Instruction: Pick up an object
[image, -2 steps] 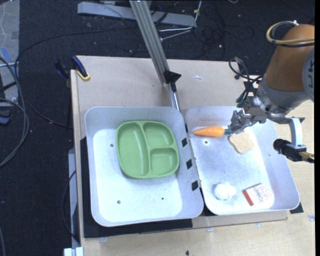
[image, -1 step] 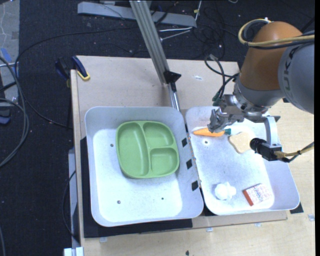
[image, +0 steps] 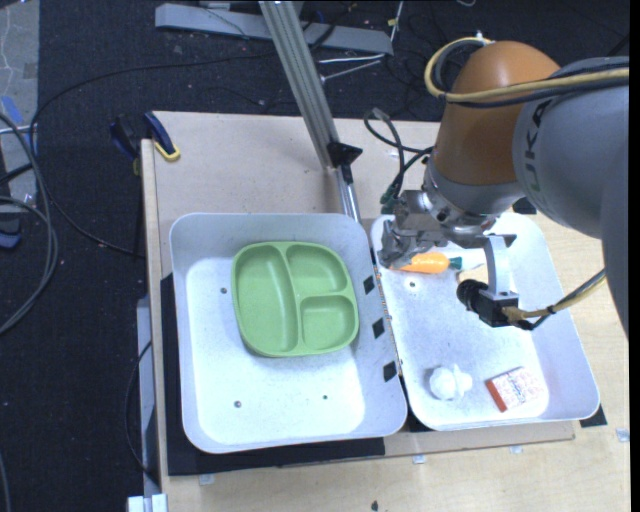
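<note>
My gripper (image: 405, 243) hangs low over the far left part of the right bin (image: 560, 330). An orange carrot-like object (image: 428, 264) with a teal tip lies just below and right of the fingers, close to them. Near the bin's front sit a small white object (image: 449, 381) and a red and white packet (image: 515, 389). The wrist and orange band cover the fingers from above.
The left bin (image: 200, 330) holds a green divided plate (image: 296, 297). A metal pole (image: 310, 90) slants up behind the bins. A black cable plug (image: 480, 300) hangs over the right bin's middle. The bench edge runs along the front.
</note>
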